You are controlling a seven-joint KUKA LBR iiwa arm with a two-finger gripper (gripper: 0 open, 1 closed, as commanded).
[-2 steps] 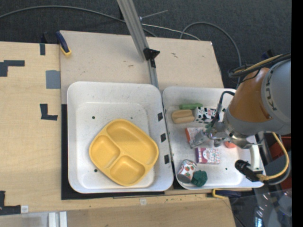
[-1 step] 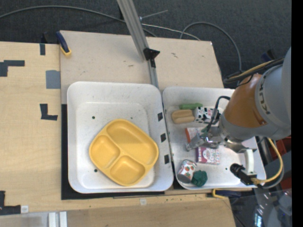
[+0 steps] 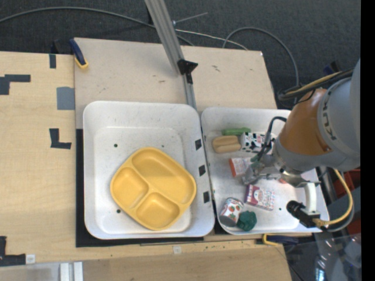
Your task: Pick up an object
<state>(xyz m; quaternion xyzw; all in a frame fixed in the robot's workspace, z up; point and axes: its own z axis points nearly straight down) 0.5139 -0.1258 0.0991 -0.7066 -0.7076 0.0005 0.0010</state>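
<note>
The right bin (image 3: 281,115) holds several small items. A tan bread roll (image 3: 225,144) lies at its back left with a green item (image 3: 235,132) behind it and a cow-patterned carton (image 3: 253,140) to its right. A red and white packet (image 3: 237,166) sits mid-bin, and a pink carton (image 3: 261,198) lies nearer the front. At the front left are a strawberry-printed cup (image 3: 231,211) and a dark green lump (image 3: 248,220). My gripper (image 3: 256,174) hangs low in the bin, between the red and white packet and the pink carton. I see nothing held in it.
The left bin (image 3: 94,157) holds a yellow divided plate (image 3: 153,187). A metal pole (image 3: 167,34) slants up from the seam between the bins. The arm's orange band (image 3: 304,127) and grey body cover the right bin's right side. Cables lie on the floor behind.
</note>
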